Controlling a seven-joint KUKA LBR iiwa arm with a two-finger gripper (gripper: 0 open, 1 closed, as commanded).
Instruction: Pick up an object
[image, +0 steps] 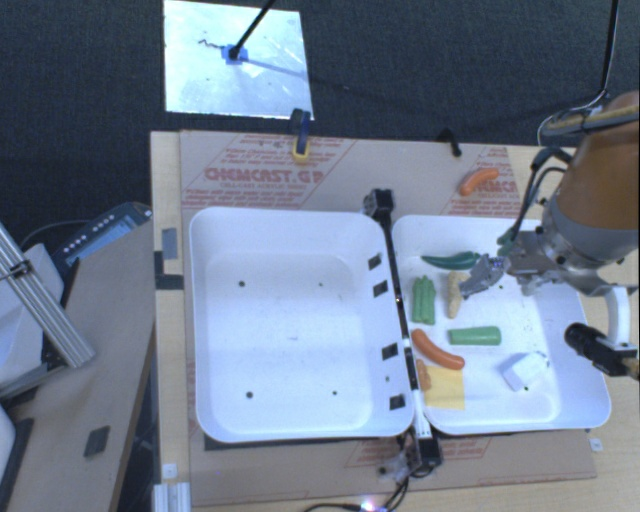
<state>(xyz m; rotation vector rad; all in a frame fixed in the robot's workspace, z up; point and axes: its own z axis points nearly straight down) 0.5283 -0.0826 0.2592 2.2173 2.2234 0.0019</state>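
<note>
Left bin (290, 330) bare, right bin (575, 395) at frame right w/ all the toy food, arm's claw (484, 275) low at its upper part, fingers apart gripping nothing, near the dark green pepper (450, 260) — pick not yet done.

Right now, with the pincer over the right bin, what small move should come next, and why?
Probably a short straight descent. The pincer hangs over the right bin, with a pale yellow piece just beside it and the dark green pepper just above that. Nothing shows between its fingers, so lowering onto the pale piece looks the most likely move.
</note>
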